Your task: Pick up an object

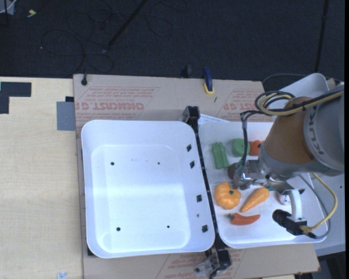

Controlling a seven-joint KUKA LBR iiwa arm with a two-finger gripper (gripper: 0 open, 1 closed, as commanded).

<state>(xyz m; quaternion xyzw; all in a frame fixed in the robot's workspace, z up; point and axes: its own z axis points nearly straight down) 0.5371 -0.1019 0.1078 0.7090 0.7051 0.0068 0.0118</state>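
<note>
The right bin (267, 237) holds several toy foods. An orange pumpkin-like piece (227, 196) lies near its left wall, with an orange carrot (255, 199) beside it and a red chili (244, 218) just in front. Farther back lie a ridged green vegetable (220, 154), a second green piece (239, 146) and a small red-orange piece (255, 147). My gripper (242, 177) hangs low over the bin's middle, just above and behind the pumpkin and the carrot's tip. The wrist hides the bin's back right part.
The left bin (90, 156) sits beside the right one, the two meeting at a black-clipped divider (199, 173). Both rest on a cardboard sheet (134, 100) on the wooden bench. A blue and yellow clamp (208, 80) stands at the cardboard's back edge.
</note>
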